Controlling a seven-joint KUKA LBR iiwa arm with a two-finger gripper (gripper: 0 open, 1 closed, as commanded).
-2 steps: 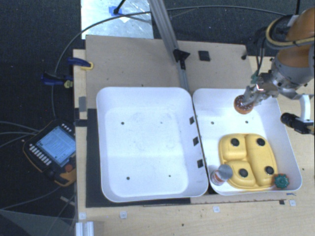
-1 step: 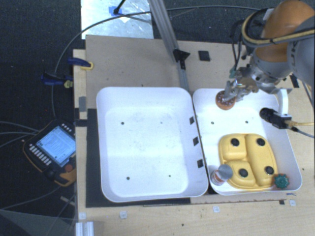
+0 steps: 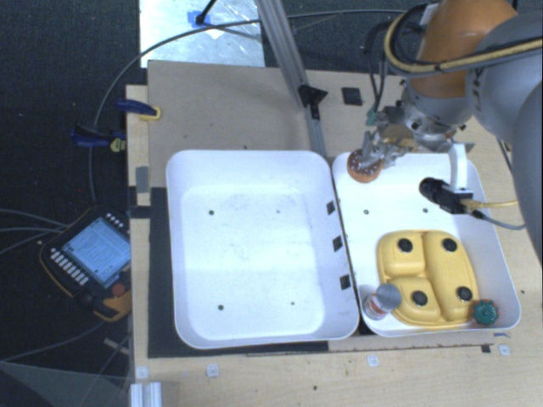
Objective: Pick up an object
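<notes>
While the two-finger metal gripper (image 3: 371,161) hangs over the far left corner of the right-hand shallow white bin (image 3: 492,253), a small round brown-and-orange object (image 3: 365,172) sits directly at its tips, seemingly touching them. Whether the tips are spread or closed around it I cannot tell; they blur together with the object. To do this grasp well, I judge the tool should centre on the object, keep clear of the bin wall just beside it, close firmly, then rise straight. A large yellow moulded plastic piece with dark holes (image 3: 427,276) lies well apart, at the near end.
</notes>
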